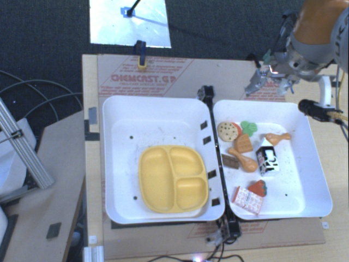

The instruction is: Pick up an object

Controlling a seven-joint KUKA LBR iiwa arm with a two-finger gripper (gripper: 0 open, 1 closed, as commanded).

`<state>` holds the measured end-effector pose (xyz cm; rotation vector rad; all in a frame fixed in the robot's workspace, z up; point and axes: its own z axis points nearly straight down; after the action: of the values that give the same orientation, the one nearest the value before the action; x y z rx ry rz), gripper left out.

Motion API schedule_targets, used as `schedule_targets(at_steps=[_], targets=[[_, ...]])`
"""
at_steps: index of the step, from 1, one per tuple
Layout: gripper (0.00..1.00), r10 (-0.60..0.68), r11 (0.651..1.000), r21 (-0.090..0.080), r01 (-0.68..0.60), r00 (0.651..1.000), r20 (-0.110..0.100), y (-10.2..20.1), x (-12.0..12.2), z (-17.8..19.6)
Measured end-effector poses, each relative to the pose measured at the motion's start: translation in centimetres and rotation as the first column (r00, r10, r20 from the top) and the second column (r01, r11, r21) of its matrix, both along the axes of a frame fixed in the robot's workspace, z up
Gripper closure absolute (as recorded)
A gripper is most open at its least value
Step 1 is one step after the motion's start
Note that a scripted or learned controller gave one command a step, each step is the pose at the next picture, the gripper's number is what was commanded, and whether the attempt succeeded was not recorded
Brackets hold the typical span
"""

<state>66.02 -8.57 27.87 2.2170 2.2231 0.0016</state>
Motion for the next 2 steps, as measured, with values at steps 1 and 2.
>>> schedule_targets(at_steps=[1,2], targets=[[0.00,0.009,1.000,0.005,-0.009,1.000,-0.008,8.4,-4.7,-5.5],[0.00,-0.014,1.000,-0.003,0.014,1.000,-0.006,-4.6,-10.3,-9.2]])
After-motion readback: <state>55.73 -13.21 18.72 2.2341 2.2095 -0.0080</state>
